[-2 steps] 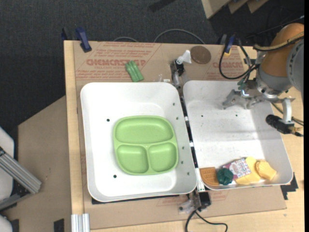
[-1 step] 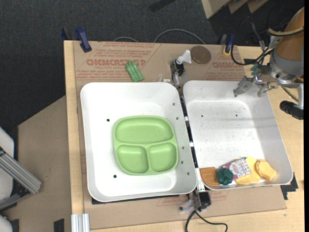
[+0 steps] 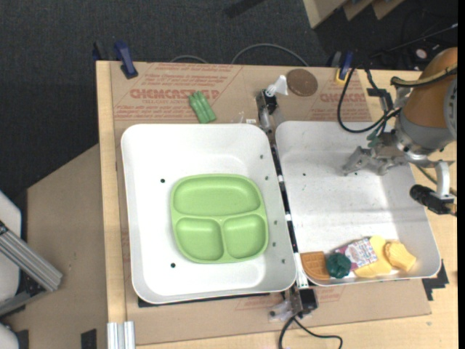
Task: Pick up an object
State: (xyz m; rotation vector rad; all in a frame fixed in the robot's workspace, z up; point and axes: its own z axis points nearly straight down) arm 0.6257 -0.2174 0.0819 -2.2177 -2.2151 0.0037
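Grey end effector (image 3: pixel 372 160) hovers above the right bin (image 3: pixel 327 195), holding nothing.

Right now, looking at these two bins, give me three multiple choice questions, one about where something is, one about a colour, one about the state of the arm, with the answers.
1. Where does the divided plate lie?
A. In the left bin
B. In the right bin
C. On the bench outside the bins

2. What colour is the divided plate?
A. Blue
B. Light green
C. Red

3. How does the gripper stand to the small objects at the right bin's near edge?
A. Touching them
B. Lifting one of them
C. Apart from them, over the bin's far part

Answers: 1 A, the plate rests on the left bin's floor. 2 B, it is pale green throughout. 3 C, bare bin floor lies between the gripper and the pile.
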